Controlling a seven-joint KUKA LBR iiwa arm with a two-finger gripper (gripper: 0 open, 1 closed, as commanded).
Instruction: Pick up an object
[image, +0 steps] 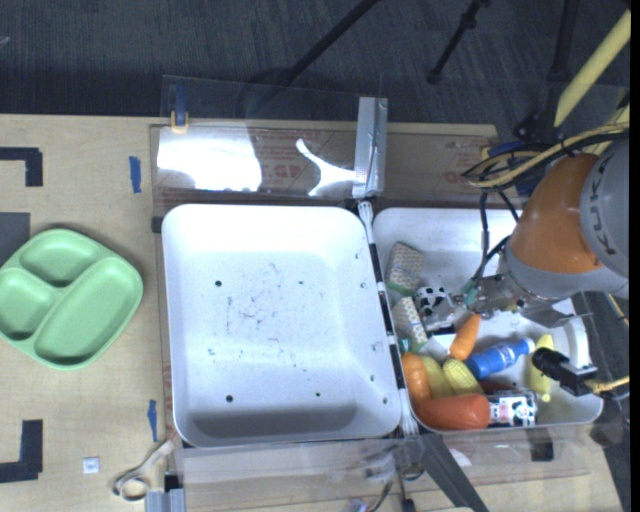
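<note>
While my arm (575, 225) reaches in from the right over the right bin (455, 225), my gripper (478, 297) sits low above the clutter at the bin's middle. Its state cannot be determined from this view, and no object can be confirmed in its hold.

Candidate objects all lie in the right bin. An orange carrot-shaped piece (464, 337) lies just beside and below my gripper. A black-and-white ball (431, 296) lies just to its left. A blue bottle (497, 357) lies near the carrot-shaped piece, next to a yellow piece (458, 376). A large red-orange piece (450, 410) rests against the near wall. A grey mesh item (404, 265) lies toward the far left of that bin. The left bin (200, 235) holds no objects. A green divided tray (66, 297) sits on the table (60, 160), well apart from both bins.

Judged risks from this position:

1. Crowding. The objects touch or overlap, so a descent could land on two items at once and close on neither.
2. Rolling. The ball and the bottle appear rounded; contact off centre would likely push them aside.
3. Slip. The carrot-shaped piece tapers; a grip near its thin end may squeeze it out.
4. Wall contact. The divider between the bins is near the ball, and a pick there could strike the rim.
</note>
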